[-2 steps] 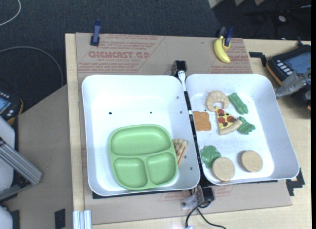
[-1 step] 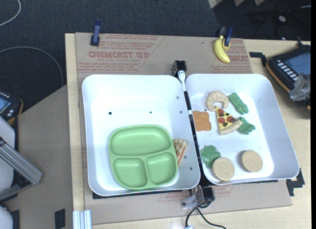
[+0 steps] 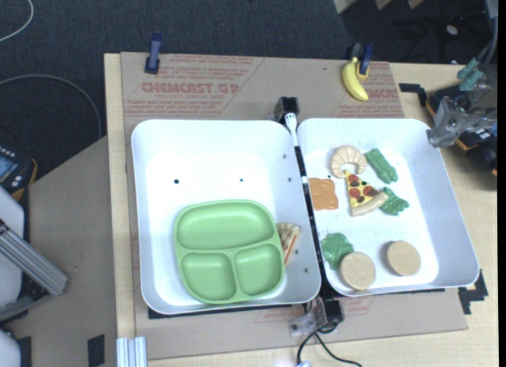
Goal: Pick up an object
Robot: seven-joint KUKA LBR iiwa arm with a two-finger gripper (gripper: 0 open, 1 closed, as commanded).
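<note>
Pizza slice [image 3: 363, 191], red-dotted yellow wedge

The arm's hand [image 3: 452, 122] hangs at the view's right edge, pointing left.

In the right bin [image 3: 443, 199] we see flat toy foods lying apart: a pizza slice [image 3: 364, 193], an orange toast square [image 3: 322, 194] at the left wall, a curled shrimp [image 3: 345, 159], two green leafy pieces [image 3: 381, 165] [image 3: 394, 203], and two round tan biscuits [image 3: 357, 270] [image 3: 403, 258], one touching a green lump [image 3: 335, 245]. In the left bin [image 3: 158, 160] we find a green divided plate [image 3: 228, 250] lying flat, with a small tan piece [image 3: 288, 238] against its right edge.
</note>
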